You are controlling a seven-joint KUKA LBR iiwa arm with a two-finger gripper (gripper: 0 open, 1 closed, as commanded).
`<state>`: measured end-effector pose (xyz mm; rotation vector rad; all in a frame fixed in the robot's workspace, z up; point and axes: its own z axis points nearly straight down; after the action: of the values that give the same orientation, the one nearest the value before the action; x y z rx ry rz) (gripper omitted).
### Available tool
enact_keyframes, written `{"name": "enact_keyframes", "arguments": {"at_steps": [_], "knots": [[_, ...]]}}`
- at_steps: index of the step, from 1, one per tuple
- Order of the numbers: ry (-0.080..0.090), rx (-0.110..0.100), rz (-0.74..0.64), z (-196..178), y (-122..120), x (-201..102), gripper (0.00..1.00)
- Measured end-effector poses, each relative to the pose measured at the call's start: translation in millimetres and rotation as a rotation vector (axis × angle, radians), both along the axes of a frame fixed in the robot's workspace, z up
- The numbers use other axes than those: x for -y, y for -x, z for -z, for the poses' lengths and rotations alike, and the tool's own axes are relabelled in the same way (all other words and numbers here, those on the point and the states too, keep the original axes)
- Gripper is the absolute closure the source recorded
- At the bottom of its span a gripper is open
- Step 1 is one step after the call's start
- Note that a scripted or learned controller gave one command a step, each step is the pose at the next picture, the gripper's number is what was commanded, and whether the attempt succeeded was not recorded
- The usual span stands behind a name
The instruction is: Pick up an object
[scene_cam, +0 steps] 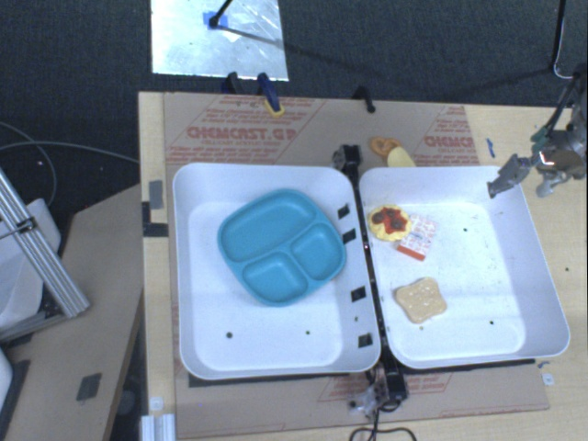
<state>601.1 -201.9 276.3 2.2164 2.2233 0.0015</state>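
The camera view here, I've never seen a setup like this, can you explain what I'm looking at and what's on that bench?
One camera looks down at a slant on a bench. Two shallow white bins sit side by side. The left white bin holds a blue plastic plate with three compartments. The right white bin holds a small toy pizza slice with red topping, a white and red packet touching it, and a tan toy bread slice. At the right edge is the robot arm's gripper, above the bin's far right corner. Nothing shows between its fingers.
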Motion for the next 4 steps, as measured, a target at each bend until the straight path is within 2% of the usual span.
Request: {"name": "enact_keyframes", "arguments": {"at_steps": [1, 2, 3, 4], "knots": [[0.004, 0.017, -0.005, -197.8, -3.6, -35.8, 0.00], [-0.002, 0.005, -0.009, -246.7, 19.7, -154.4, 0.00], [0.000, 0.006, -0.005, -255.4, 18.7, -149.0, 1.00], [-0.001, -0.002, 0.002, -203.6, 82.4, -125.8, 1.00]]}}
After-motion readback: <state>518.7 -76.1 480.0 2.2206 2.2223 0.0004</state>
